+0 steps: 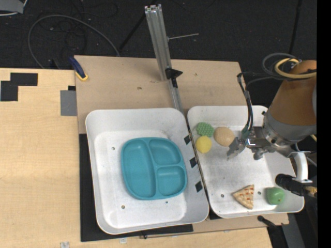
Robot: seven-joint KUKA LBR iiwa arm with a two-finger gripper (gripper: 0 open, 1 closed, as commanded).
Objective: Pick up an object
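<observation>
The right bin (226, 175) holds several small items. A green bumpy piece (205, 129), a tan rounded piece (224, 136) and a yellow ball-like fruit (203, 144) cluster at its far left. A pizza slice (244, 196) and a green fruit (275, 195) lie near its front edge. My gripper (244, 151) hovers over the middle of this bin, just right of the tan piece. Its two fingers are spread open and nothing sits between them.
The left bin (103, 138) carries a teal divided plate (154, 168). A metal post (161, 50) rises behind the gap between the bins. The arm's grey body and cables crowd the right bin's right side.
</observation>
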